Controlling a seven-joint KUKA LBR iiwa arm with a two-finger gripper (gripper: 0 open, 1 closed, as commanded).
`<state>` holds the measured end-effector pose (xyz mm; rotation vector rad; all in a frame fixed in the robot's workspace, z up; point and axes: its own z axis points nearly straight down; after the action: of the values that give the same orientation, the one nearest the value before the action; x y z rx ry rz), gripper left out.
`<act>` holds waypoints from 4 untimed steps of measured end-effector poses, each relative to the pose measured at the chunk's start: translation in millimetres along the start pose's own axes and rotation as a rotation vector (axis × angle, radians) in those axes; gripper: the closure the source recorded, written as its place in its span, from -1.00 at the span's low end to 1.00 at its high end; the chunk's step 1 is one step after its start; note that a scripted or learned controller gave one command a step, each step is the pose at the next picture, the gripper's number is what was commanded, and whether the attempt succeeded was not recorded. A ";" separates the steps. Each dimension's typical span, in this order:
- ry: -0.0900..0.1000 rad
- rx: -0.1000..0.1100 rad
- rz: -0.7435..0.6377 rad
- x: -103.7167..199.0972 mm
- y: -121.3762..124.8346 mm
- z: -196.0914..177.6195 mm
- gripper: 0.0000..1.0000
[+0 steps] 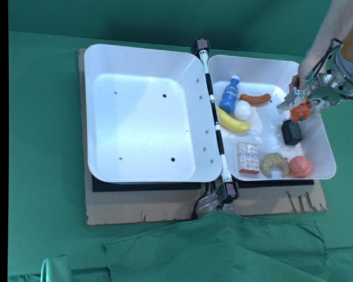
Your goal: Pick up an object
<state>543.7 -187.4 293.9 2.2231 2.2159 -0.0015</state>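
Hovering: end effector (295, 106) just above black block (292, 132) | grip state: cannot tell

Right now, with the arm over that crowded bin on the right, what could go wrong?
The gripper hangs over the black block with something small and orange at its tip; whether that is gripped is unclear, so it might drop. The croissant, peach-coloured ball and carton sit close together, so a grab there could nudge a neighbour. The white egg touches the banana and may roll.
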 end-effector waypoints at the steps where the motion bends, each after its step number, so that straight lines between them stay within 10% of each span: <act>1: 0.004 0.011 0.005 -1.2 -71.3 36.6 -1.00; 2: -0.005 -0.014 -0.006 1.2 76.8 -43.0 -1.00; 4: -0.002 0.000 0.003 0.9 122.8 -9.7 -1.00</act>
<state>666.5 -186.9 303.8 2.2248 2.2112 -0.0037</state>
